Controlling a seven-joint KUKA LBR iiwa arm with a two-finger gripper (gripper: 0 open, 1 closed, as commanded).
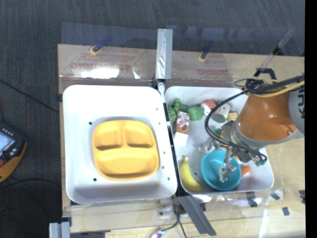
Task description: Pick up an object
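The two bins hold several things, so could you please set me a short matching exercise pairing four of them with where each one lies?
Things:
1. yellow tray
2. blue bowl
3. banana
4. gripper

Places:
A. right bin, beside the bowl's left side
B. above the bowl
C. middle of the left bin
D. front of the right bin, under the gripper

Pairs: 1-C, 2-D, 3-A, 4-B
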